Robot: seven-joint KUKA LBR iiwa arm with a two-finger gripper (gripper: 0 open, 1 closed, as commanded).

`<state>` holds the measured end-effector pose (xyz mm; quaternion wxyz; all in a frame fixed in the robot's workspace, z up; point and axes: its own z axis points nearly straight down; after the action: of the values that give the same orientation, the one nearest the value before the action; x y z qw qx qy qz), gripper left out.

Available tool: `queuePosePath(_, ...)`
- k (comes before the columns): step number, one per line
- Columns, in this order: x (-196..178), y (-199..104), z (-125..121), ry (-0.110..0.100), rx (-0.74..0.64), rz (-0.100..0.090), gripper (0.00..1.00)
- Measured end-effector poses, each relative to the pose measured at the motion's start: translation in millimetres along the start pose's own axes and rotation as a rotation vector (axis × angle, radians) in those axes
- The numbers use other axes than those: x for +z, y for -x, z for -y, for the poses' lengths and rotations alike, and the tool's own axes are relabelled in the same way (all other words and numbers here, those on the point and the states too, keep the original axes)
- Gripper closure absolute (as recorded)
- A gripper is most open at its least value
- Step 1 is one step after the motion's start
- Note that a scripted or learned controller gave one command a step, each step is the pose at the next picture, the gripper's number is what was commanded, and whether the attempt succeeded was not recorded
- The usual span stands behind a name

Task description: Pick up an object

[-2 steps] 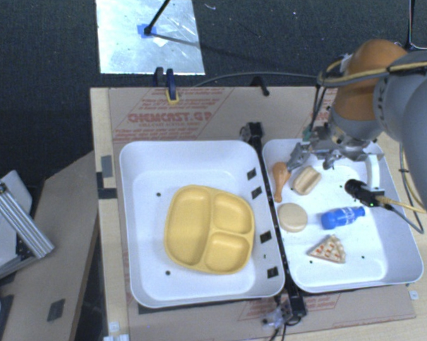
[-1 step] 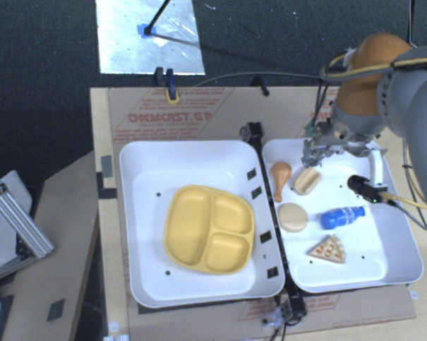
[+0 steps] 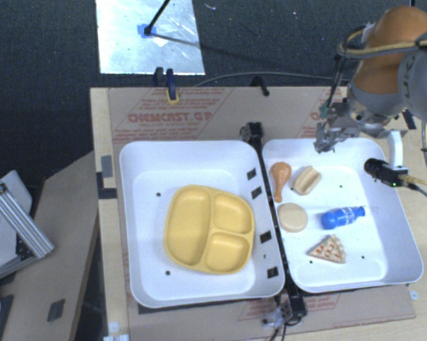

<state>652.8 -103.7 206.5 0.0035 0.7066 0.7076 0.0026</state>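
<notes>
**A:** From the overhead camera, which step are we at?

**B:** I'd judge it as the approach. The grey arm with the orange band reaches in from the right, and its two-finger gripper (image 3: 326,141) hangs over the far edge of the right-hand shallow white bin (image 3: 387,265), above the rim and apart from everything inside. Nothing sits between its fingertips.

**A:** Is the claw apart or together?

**B:** I cannot tell; the tips are small and dark against the bench, so I won't guess.

**A:** What could it pick?

**B:** All candidates lie in the right bin. Nearest the gripper is a tan bread-roll-shaped block (image 3: 306,180), just beside a tan drumstick-shaped toy (image 3: 279,178) that lies against the divider side. Below them sits a pale round disc like a biscuit (image 3: 292,217), then a small blue plastic bottle lying on its side (image 3: 342,216), and nearest the camera a triangular pizza-slice toy (image 3: 327,251).

**A:** And the other bin?

**B:** The left-hand shallow white bin (image 3: 151,275) holds one thing, a yellow plastic divided plate with three compartments (image 3: 209,228), lying flat and tilted a little in plan. Its compartments hold nothing I can see.

**A:** What does the next move call for?

**B:** Probably coming inward over the bin and down onto one object. The bread-roll block is closest, but the drumstick alongside may crowd the fingers; the bottle could roll
</notes>
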Motion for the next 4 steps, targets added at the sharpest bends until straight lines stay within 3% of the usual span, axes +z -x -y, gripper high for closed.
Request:
queuePosePath(1, -17.0, 0.2, -1.2, -0.005, -0.002, -0.001, 1.00)
queuePosePath(4, -18.2, -154.2, 43.4, -0.010, -0.007, -0.003, 1.00)
